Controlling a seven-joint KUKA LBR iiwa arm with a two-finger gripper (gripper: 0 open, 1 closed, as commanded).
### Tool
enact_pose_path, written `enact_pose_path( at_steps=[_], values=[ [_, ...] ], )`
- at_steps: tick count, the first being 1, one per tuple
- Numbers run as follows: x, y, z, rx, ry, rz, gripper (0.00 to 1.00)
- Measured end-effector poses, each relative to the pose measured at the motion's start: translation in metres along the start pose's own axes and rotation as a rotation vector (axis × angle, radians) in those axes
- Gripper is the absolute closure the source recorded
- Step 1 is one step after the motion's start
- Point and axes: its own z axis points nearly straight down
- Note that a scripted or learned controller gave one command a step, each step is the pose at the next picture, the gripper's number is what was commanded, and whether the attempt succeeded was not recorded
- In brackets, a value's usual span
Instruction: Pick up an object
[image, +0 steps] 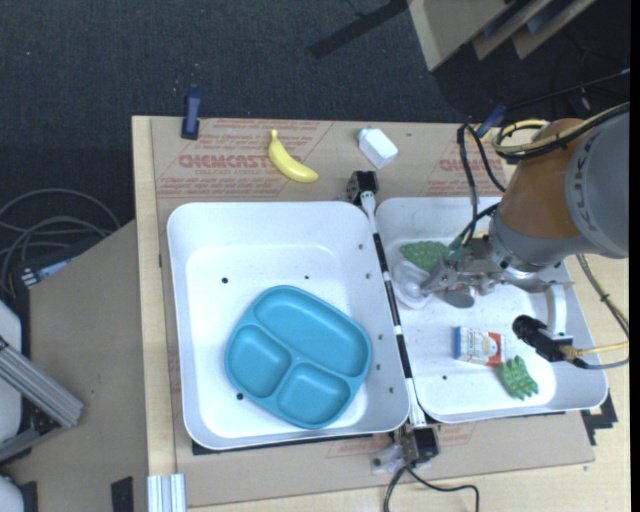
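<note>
A banana (291, 161) and a white block (378, 147) lie on the bench (240, 150) behind the bins.

A robotics lab: a plywood bench (150, 300) bearing two shallow white plastic bins (190, 240), loose black cables (50, 235) at nine o'clock.

Two bins sit side by side mid-frame. The left bin (190, 240) holds a divided tray (297, 354) toward its lower centre. In the right bin (570, 395), a small box (479, 346) lies centre, a leafy toy (519, 377) at lower right and another leafy item (424, 253) at upper left. Above the bins, a banana (290, 162) and a small block (378, 147) rest on the bench (150, 200).
</note>
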Motion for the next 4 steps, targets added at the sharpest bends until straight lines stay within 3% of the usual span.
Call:
enact_pose_path(
  at_steps=[2, 3, 4],
  values=[
    [0.002, 0.039, 0.018, 0.0, -0.001, 0.0, 0.0],
    [0.002, 0.04, 0.007, -0.003, -0.001, 0.0, 1.0],
    [0.047, -0.006, -0.083, 0.0, 0.0, -0.001, 1.0]
  ],
)
